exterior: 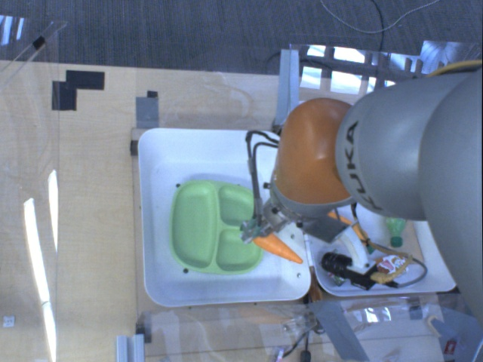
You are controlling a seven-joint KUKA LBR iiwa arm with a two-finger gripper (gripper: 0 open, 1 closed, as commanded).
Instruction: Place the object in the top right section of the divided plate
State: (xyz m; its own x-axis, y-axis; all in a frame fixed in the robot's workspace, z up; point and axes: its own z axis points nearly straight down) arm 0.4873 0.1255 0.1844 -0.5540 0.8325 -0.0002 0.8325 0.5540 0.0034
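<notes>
A green divided plate [198, 225] lies in the left white bin [162, 164], with one large section on its left and two smaller ones on its right. My gripper [252, 233] hangs over the plate's right rim, at the ridge between the two small sections. An orange carrot [279, 249] sticks out from the fingertips toward the lower right, over the bin floor beside the plate. Its thick end sits between the fingers, which are shut on it. The top right section [235, 200] is bare, and the wrist hides part of its right edge.
The right bin [434, 281] holds a green object [395, 228], a small orange piece [355, 228] and a printed packet [389, 264]. The arm's large grey and orange body covers much of that bin. A raised wall separates the two bins.
</notes>
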